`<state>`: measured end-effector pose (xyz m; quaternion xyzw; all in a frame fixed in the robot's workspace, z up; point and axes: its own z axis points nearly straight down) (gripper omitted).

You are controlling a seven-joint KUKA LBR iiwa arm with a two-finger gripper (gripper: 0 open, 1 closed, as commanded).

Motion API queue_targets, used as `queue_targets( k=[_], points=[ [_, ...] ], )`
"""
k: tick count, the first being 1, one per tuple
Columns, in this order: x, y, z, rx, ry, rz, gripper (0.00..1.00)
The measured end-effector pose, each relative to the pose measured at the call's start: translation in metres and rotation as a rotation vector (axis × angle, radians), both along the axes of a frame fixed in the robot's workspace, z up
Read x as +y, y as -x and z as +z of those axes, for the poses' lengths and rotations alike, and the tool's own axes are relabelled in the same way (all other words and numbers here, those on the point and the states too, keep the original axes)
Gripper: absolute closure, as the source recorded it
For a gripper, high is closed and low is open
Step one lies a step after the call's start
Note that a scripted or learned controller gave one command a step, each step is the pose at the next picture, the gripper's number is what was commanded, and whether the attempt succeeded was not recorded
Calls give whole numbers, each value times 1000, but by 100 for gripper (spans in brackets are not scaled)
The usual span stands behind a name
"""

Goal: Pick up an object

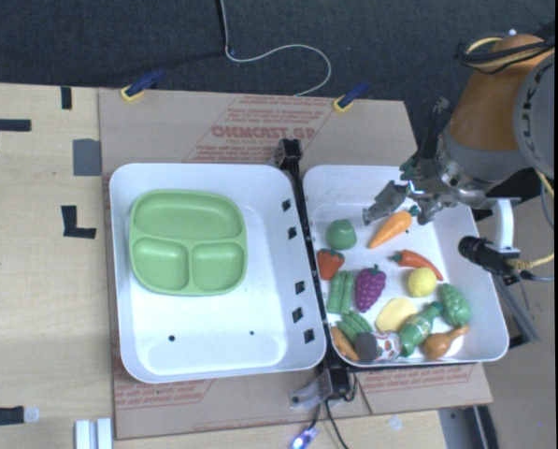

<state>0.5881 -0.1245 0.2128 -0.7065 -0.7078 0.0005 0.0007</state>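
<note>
My gripper (399,213) hangs over the upper middle of the right bin (353,183), its two dark fingers spread open. An orange toy carrot (390,230) lies tilted on the bin floor, its thick upper end directly under the gap between the fingers. The fingers stand wider than the carrot and I see no grip on it. Just left of the carrot sits a round green vegetable (341,234). Below it are a red chili (411,258) and a yellow lemon (422,281).
More toy food crowds the right bin's lower half: purple grapes (369,288), a green pea pod (339,291), a red tomato (328,264), broccoli (452,304) and a brown pear (437,344). The left bin (213,349) holds a green divided plate (188,241).
</note>
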Motion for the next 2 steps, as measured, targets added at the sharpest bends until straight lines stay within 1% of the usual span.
queue_targets(
  k=[1,2],
  points=[
    [104,43,118,-8,-2,10,0],
    [171,67,223,-11,-2,8,0]
  ],
)
